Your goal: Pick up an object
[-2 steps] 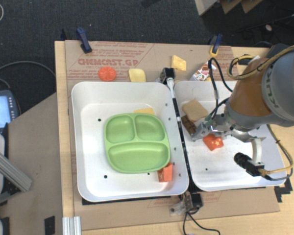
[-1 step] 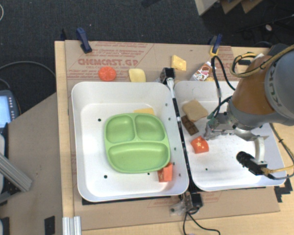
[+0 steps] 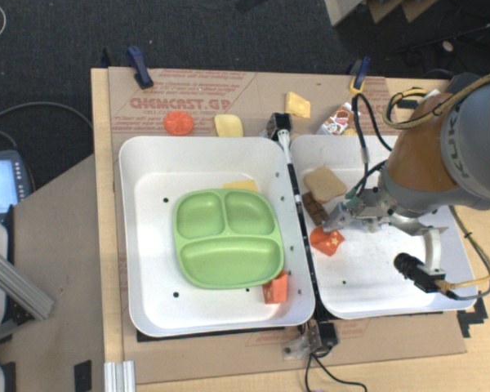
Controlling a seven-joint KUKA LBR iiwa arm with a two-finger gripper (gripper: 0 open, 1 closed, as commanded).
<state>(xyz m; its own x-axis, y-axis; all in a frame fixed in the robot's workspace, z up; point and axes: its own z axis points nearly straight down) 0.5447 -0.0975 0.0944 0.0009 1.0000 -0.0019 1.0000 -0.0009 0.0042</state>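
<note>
Arm (image 3: 441, 149): low over right bin (image 3: 367, 296).
Jaws: gap state cannot tell, wrist hides them.
Red block (image 3: 327, 241): right bin's left side, just beside jaws.
Green tray (image 3: 227, 238): left bin (image 3: 147, 243).

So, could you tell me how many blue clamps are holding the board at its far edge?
2: one blue clamp at the far left corner of the board, another blue clamp at the far edge above the right bin. The arm may hide more.
</note>
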